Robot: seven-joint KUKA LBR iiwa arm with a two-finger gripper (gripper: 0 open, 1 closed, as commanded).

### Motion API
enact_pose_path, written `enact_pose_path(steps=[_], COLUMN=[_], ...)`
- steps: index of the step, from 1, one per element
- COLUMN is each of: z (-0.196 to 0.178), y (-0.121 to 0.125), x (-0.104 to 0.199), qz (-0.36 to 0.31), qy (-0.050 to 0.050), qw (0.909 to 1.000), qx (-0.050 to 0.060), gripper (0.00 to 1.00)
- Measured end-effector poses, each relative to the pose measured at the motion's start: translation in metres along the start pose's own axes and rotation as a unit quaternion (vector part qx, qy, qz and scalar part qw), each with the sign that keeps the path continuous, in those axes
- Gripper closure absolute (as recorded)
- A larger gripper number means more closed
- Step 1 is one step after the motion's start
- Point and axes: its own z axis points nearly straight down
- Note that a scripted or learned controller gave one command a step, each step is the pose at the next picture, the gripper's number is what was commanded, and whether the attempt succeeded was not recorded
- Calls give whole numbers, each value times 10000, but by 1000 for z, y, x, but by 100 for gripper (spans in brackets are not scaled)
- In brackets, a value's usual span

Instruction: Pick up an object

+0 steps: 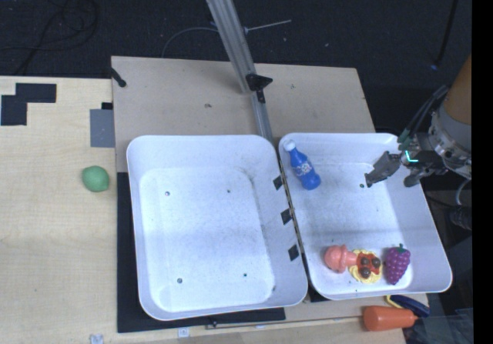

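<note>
Tool (399, 167) over right bin's (431, 227) far right edge, dark fingers spread wide, nothing between. Glossy blue bottle (303, 167), white cap, lies tilted near bin's far left corner. Along near edge: smooth pink toy (337, 258), yellow piece (367, 266), knobbly purple grapes (396, 262). Round green ball (95, 178) on bench, left.

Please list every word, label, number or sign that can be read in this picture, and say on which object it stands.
No text can be read.
The blue bottle in the right bin bears a label, too small and blurred to read.
The purple grapes and the green ball bear no writing.
</note>
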Motion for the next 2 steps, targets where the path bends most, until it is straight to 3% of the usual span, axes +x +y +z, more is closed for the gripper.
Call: enact_pose_path(steps=[1, 2], z=[0, 48], y=[0, -9], x=[0, 4], qz=[0, -2], qy=[0, 4], qw=[10000, 10000], qx=[0, 19], gripper=[0, 0])
